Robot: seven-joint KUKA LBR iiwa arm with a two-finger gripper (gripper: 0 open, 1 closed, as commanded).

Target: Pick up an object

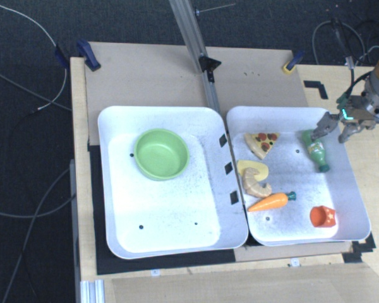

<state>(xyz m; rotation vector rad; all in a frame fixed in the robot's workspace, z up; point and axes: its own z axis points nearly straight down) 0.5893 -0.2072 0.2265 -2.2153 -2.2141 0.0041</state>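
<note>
Over the right white plastic bin's (360,213) far right corner, the pincer (338,127) hangs spread wide, holding nothing. Just beside it lies 1 small green plastic bottle (316,154). Judged best: descend straight, straddle the bottle's narrow width, then close.

Green bowl (161,153), green bottle (316,154), orange carrot (269,201), orange-red cup (323,216), two white bins (177,232), tan worktop (145,74).

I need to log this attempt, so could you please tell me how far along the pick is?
Nothing is lifted yet. The gripper hangs over the right bin's far corner, beside the green bottle, which lies on the bin floor. Grasping and raising an object remain; the carrot and pizza slice lie untouched.
</note>
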